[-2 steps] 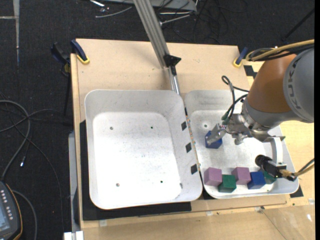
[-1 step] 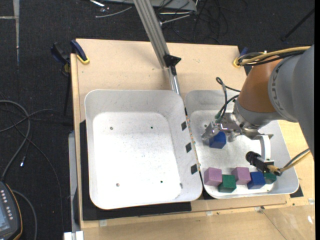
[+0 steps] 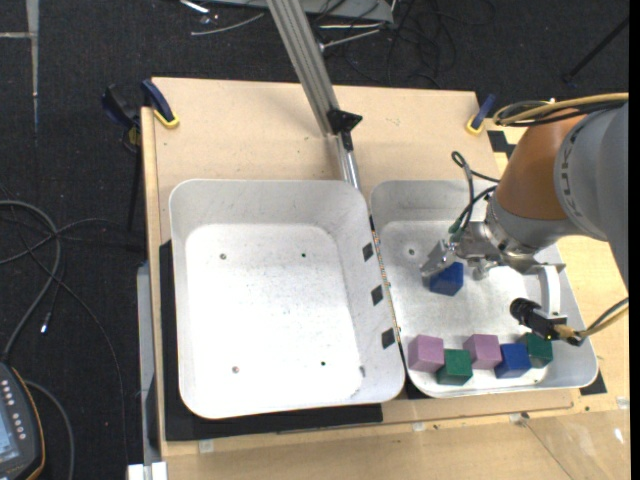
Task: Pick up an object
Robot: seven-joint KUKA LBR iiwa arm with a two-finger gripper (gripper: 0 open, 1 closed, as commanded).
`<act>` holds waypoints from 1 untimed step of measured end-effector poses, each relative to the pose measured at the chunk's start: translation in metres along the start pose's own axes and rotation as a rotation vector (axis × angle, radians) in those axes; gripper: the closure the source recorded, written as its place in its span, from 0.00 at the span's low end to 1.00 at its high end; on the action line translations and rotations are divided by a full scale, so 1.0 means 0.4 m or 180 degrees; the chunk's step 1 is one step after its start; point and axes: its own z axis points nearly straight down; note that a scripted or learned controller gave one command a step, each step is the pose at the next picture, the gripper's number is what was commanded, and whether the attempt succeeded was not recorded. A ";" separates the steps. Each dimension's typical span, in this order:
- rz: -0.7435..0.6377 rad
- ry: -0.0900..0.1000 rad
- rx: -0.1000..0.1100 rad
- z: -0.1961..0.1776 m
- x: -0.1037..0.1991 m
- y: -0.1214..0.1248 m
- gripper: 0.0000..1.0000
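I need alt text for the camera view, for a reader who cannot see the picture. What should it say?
A grey robot arm reaches from the right into the right white bin, its gripper right at a blue block. Along that bin's near edge sit two purple blocks, two green blocks and another blue one, beside the left white bin.

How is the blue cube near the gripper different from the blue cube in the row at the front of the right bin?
The blue cube near the gripper lies alone in the middle of the right bin, directly beside the gripper. The blue cube in the row lies by the bin's front wall, close between a purple cube and a green cube, away from the gripper. They look alike in colour and about equal in size.
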 end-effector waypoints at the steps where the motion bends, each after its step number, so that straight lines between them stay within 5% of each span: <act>1: -0.0018 0.0009 0.0016 0.001 0.066 -0.047 0.00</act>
